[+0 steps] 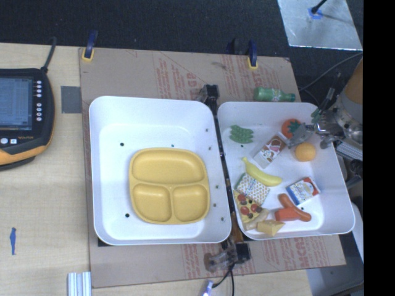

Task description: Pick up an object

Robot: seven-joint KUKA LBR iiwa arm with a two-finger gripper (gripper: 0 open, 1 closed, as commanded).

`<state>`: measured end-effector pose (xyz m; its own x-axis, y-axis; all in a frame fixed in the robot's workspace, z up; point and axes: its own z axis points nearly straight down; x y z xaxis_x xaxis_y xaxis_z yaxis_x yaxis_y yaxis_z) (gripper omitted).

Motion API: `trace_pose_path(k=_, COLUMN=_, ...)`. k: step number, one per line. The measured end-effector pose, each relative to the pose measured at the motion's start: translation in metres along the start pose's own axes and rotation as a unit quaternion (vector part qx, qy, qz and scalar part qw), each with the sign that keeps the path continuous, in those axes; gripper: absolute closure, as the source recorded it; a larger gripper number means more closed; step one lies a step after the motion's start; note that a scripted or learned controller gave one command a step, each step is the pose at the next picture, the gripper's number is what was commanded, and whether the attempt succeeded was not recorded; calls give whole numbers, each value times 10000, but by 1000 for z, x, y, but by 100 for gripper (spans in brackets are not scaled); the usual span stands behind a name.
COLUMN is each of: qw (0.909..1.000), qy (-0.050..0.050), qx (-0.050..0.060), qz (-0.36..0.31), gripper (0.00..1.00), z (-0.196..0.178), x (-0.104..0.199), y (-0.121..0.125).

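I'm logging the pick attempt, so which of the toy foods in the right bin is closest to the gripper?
The red tomato by the bin's far right edge, right beside the gripper. The orange sits a little nearer the camera; the banana lies mid-bin.
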<state>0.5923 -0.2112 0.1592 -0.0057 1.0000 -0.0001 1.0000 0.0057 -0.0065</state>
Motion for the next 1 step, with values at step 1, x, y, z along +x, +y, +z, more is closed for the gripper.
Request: trace_pose_path(k=1, qw=10000, qy=2, qx=-15, qz=7, gripper=0, z=68, x=-1, y=64)
